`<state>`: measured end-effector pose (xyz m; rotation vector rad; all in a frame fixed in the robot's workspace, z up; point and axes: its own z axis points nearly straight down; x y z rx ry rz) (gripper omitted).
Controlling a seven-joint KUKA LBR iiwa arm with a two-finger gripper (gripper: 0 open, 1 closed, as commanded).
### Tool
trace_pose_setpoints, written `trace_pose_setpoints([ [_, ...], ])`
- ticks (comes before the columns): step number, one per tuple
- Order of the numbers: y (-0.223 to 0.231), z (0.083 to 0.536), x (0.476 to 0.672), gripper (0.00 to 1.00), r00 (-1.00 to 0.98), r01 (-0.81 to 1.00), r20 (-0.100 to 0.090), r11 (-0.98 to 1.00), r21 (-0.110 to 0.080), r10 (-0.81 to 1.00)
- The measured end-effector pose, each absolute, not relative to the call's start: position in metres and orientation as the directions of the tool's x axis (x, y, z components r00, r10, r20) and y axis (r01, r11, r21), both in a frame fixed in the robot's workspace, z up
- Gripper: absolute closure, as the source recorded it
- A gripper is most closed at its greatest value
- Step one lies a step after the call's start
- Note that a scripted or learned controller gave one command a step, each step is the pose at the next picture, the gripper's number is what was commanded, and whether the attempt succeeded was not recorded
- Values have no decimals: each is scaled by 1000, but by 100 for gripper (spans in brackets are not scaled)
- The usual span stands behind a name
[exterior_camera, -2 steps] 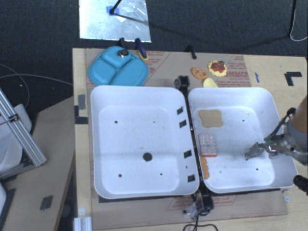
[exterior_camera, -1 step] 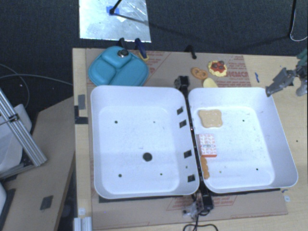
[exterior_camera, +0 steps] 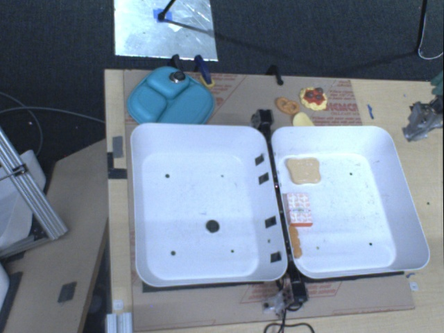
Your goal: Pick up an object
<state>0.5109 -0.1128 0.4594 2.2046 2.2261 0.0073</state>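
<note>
The right bin (exterior_camera: 388, 186) holds a tan, toast-like slab (exterior_camera: 303, 171) near its far left corner. Below it, against the left wall, lie a red-and-white checkered piece (exterior_camera: 300, 209) and a small orange piece (exterior_camera: 295, 241). A small dark disc (exterior_camera: 212, 226) rests on the floor of the left bin (exterior_camera: 159, 186). My gripper (exterior_camera: 420, 121) shows as a grey shape at the view's right edge, beyond the right bin's far right corner and well away from all these objects.
Behind the left bin sits a blue compartment tray (exterior_camera: 171, 97). Three small toy foods lie on the bench behind the right bin: an orange one (exterior_camera: 286, 105), a red-topped one (exterior_camera: 313, 98) and a pale yellow one (exterior_camera: 302, 120). A foil sheet (exterior_camera: 165, 18) lies farther back.
</note>
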Motion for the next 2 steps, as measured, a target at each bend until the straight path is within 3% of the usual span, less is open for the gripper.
trace_pose_setpoints([
  [1,-20,433,486,100,-14,1000,3,14,0,1000],
  [2,66,384,505,100,-13,1000,2,13,-2,1000],
])
